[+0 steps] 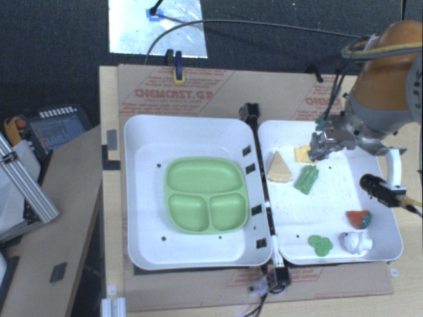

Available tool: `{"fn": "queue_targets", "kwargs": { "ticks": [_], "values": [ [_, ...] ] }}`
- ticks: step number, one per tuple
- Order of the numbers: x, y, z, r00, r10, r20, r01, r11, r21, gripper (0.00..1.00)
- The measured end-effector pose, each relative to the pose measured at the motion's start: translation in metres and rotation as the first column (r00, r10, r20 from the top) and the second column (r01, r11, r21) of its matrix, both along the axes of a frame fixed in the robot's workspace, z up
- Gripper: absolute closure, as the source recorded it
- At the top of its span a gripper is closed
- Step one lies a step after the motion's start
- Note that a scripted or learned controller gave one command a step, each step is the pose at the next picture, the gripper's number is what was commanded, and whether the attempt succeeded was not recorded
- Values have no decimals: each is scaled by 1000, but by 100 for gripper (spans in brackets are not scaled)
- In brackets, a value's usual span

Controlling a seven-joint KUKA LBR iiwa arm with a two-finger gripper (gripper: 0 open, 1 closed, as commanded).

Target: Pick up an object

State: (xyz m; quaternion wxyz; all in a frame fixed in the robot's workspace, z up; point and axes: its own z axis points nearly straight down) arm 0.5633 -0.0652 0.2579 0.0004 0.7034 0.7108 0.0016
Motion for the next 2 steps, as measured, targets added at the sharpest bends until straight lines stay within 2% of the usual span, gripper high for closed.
{"fn": "queue_targets", "kwargs": {
  "ticks": [2],
  "values": [
    [18, 105, 2, 1000, 0, 0, 0, 1000, 0, 100]
  ]
}}
